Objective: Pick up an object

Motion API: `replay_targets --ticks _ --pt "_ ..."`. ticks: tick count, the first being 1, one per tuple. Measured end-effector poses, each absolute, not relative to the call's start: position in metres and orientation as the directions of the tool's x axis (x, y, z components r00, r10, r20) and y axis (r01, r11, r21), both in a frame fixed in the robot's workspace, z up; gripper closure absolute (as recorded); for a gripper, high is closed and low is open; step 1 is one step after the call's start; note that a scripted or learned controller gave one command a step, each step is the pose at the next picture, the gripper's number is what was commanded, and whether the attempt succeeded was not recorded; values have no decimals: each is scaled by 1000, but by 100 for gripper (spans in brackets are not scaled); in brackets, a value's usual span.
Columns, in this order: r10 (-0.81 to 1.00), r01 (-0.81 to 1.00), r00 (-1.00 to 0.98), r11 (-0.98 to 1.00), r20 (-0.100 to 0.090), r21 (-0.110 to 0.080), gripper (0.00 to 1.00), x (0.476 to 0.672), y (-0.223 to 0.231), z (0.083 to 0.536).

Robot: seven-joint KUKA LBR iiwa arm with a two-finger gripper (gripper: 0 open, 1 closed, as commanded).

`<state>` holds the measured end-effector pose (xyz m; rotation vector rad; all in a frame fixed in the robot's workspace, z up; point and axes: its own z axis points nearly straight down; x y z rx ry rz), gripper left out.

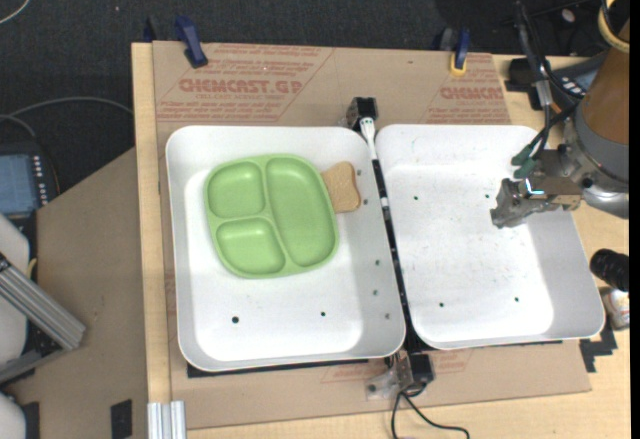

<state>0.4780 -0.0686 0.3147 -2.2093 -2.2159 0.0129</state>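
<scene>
Camera view: gripper [510, 207] low over right bin [470, 317], near its right half — finger opening too small to read, cannot tell; nothing seen held. Only pickable things over in left bin [200, 327]: green divided plate [270, 215] lying flat, and tan sponge-like block [343, 187] touching plate's upper right edge, just beside the bin divider. Both well apart from gripper, off to its left across the divider; block nearer. Block's long axis roughly up-down in the view. Likely next — travel left, then descend. Bins smooth white, shallow, specked; cardboard sheet [250, 77] beneath, clamped at back. Dark carpet, cables around.
</scene>
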Motion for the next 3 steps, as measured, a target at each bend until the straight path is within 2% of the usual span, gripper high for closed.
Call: replay_targets --ticks 1,2,3 --pt "1000 1000 -8 8 1 6 100 480 -13 366" --pt "1000 1000 -6 6 1 4 100 480 39 381" --pt "1000 1000 -5 5 2 8 100 480 80 436"
